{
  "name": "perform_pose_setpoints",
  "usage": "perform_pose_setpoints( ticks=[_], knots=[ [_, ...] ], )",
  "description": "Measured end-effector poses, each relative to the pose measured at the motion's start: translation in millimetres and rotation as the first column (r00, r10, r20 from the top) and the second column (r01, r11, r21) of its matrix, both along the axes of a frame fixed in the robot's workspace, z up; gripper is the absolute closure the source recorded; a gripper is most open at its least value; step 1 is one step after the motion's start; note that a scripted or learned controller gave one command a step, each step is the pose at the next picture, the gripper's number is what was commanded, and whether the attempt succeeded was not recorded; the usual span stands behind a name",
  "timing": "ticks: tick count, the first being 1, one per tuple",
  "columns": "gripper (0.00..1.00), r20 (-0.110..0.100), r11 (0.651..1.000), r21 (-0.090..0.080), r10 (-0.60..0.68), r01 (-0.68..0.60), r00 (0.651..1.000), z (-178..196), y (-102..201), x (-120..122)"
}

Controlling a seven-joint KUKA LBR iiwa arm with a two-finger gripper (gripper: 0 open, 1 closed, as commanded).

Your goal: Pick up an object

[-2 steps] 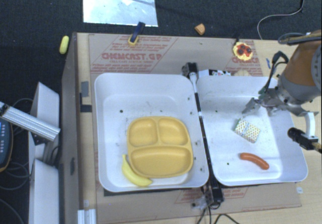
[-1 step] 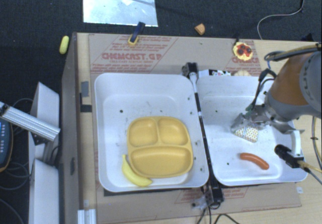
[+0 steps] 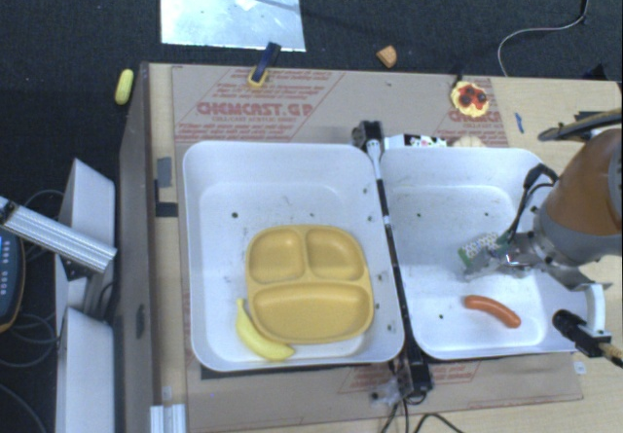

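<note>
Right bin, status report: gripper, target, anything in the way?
Gripper low in the right bin. Hot dog loose on the floor just below it, not held. Nothing between them.

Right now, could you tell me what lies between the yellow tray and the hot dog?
In the camera view, the bins' adjoining walls and bare white floor separate the yellow tray from the hot dog.

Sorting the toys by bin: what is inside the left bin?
The left bin holds a yellow divided plate and a banana at the plate's front-left edge. The bin floor under the plate is covered.
</note>
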State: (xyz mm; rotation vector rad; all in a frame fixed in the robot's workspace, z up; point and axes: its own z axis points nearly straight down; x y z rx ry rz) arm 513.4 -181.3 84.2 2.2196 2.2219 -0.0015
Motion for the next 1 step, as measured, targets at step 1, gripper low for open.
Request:
perform_pose_setpoints(
  ticks=[1],
  knots=[
    [1.0, 0.004, 1.0, 0.0, 0.002, -0.002, 1.0, 10.8, 0.5, 1.4]
  ],
)
